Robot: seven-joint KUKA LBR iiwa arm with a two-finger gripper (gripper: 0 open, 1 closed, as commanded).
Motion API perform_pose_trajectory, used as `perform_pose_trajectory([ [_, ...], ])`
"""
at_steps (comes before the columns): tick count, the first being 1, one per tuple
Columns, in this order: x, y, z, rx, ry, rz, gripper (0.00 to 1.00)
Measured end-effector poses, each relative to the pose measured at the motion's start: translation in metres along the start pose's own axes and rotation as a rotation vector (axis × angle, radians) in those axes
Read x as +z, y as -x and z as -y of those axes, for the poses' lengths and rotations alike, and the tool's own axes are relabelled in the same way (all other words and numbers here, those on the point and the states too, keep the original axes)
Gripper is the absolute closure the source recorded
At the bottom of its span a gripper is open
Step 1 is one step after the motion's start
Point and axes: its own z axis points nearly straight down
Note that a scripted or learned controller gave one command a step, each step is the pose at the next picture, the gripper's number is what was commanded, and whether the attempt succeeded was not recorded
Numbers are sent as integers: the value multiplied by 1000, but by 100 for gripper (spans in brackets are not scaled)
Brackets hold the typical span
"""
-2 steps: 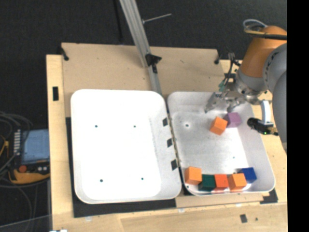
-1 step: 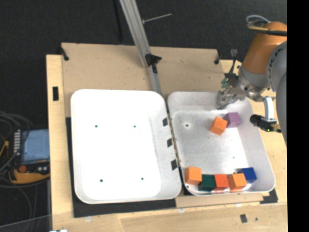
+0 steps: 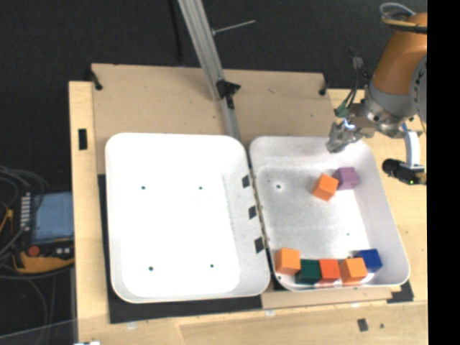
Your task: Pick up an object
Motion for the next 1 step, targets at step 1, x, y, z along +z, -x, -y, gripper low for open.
perform_pose_trajectory([
  [1, -55, 2, -2, -1, 1, 1, 100],
])
